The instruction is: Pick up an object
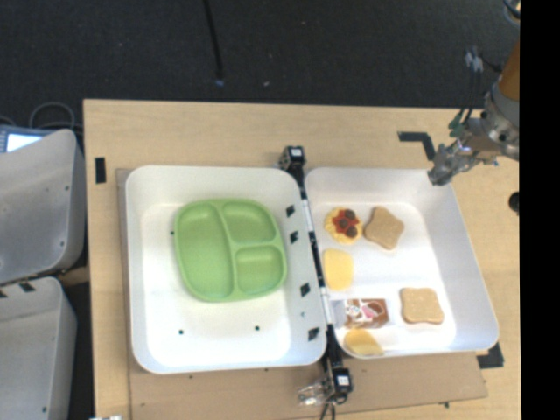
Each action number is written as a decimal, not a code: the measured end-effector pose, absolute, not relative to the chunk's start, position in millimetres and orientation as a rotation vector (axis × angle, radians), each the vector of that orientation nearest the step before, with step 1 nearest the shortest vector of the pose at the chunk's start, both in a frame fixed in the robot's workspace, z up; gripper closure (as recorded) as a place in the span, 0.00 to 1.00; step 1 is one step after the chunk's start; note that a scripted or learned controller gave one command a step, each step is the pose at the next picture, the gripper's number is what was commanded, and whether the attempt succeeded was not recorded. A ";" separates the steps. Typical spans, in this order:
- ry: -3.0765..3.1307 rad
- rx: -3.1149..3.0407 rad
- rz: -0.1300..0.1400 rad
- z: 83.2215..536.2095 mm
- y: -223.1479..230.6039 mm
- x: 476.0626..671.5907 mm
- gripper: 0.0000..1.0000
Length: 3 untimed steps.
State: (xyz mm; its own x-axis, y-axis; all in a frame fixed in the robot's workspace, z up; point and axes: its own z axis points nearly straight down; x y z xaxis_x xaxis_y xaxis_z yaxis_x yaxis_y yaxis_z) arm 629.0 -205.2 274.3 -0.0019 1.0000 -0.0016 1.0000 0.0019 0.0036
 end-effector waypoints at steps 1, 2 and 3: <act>2.227 2.214 0.003 280.2 -151.7 629.0 1.00; 2.225 2.216 0.000 271.2 -110.9 630.0 1.00; 2.227 2.216 0.000 275.1 -57.4 630.7 1.00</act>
